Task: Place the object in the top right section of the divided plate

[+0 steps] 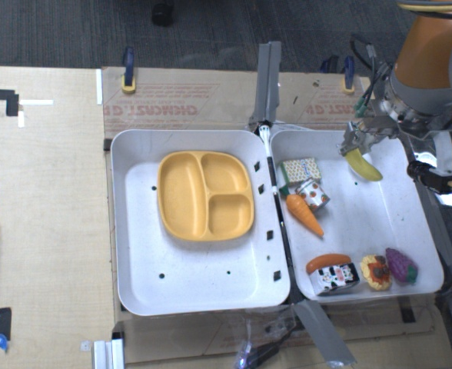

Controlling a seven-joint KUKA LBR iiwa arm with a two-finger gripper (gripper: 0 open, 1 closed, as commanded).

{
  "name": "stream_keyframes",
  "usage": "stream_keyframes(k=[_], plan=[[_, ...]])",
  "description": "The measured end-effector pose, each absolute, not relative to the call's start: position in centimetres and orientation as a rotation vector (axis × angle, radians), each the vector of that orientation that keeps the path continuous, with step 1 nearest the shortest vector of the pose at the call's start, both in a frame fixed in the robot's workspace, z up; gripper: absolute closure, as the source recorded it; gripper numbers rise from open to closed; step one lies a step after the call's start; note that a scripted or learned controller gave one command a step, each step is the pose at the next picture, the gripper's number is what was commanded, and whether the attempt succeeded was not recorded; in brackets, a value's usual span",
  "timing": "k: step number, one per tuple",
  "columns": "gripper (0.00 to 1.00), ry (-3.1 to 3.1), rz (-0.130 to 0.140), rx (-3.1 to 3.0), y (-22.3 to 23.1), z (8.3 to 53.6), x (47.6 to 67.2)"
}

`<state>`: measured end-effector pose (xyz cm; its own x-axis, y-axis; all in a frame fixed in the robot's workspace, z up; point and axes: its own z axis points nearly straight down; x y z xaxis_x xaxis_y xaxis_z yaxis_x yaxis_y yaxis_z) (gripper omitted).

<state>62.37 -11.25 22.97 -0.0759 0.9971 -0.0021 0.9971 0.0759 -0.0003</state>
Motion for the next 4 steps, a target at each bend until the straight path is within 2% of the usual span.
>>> stream_keyframes(k=[1,2,3,4], plan=[[1.0,2.367,-0.004,2.068,-5.2,23.7,59.0],[1.0,2.451,-0.005,1.968,2.6,20.7,55.4],[1.0,2.65,-0.005,1.692,9.0,19.0,56.2],[1.0,2.571,-0.003,1.804,7.6,20.5,60.5]])
